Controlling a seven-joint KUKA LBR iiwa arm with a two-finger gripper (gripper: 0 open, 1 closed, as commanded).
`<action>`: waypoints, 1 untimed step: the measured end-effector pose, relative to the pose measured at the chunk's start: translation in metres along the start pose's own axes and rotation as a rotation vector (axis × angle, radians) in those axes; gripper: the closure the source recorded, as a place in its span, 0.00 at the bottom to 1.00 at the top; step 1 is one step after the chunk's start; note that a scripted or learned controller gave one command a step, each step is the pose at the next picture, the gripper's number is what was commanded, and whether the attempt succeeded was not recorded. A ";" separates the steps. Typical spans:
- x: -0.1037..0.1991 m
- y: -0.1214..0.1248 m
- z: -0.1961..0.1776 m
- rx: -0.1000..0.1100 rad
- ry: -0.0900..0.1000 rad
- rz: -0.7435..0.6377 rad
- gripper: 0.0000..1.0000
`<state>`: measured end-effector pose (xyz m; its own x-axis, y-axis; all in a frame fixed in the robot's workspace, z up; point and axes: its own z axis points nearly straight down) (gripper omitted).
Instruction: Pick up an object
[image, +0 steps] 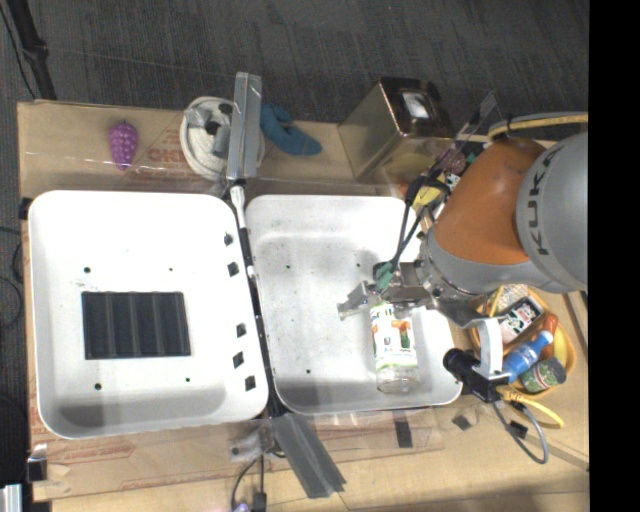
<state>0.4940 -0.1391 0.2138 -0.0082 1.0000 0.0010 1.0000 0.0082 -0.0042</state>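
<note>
While reaching in from the right over the right bin (300, 380): grey arm (560, 215) with orange band, gripper (385, 298) low over the bin floor, just above the top end of a bottle (394, 350). Bottle lying on its side near the bin's lower right corner, white-and-green label up, clear base toward the front rim. Finger state: cannot tell, mechanism too cluttered and foreshortened; contact with the bottle likewise unclear. Left bin (60, 400) holding a dark ribbed panel (135, 324). Behind the bins, on the bench: purple grape cluster (123, 142), white round object (208, 135), blue item (285, 133), brown box (395, 125). Beside the right bin, a heap of small packages and bottles (525, 345).
</note>
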 end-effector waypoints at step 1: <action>-0.065 0.057 0.044 0.000 -0.001 0.088 0.00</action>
<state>0.5514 -0.2036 0.1693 0.0797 0.9968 -0.0004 0.9968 -0.0797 -0.0046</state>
